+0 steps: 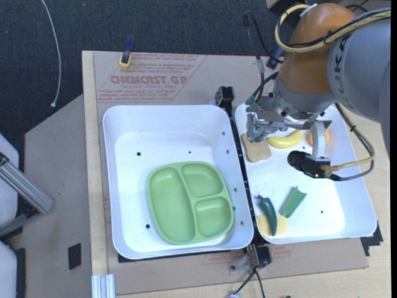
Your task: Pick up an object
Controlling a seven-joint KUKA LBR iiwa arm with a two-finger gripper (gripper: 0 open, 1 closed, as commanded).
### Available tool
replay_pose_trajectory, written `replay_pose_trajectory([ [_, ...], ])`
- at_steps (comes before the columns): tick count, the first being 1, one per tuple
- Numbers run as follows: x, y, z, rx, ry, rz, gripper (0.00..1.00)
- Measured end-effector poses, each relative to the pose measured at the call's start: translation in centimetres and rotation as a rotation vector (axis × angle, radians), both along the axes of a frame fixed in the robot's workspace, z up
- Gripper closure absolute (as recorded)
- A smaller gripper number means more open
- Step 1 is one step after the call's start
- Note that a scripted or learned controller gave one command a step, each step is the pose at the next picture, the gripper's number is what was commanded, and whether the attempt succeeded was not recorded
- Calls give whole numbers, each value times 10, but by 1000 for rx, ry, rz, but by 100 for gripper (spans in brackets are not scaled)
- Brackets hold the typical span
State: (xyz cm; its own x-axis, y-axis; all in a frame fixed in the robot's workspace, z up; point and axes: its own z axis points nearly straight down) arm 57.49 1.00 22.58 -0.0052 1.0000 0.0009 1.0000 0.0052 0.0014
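Overhead, the arm [335,48] reaches in from three o'clock, wrist bent down over the right bin [347,222]. Its claw [259,131] hangs above a tan piece [256,151] near the bin's ten o'clock corner; I cannot tell its state. A banana [284,141] lies beside it, long axis three-to-nine. The left bin [124,148] holds a green tray [189,200].

A large robot arm [347,42] had a smooth grey casing with a rounded orange band above its wrist. Yellow and black cables looped around the orange band and trailed alongside it. At its end sat a gripper [257,132] of bare silver metal.
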Motion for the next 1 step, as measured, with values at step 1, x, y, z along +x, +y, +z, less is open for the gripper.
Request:
replay_pose_trajectory([
  [1,30,39,-3,0,-2,-1,100],
])
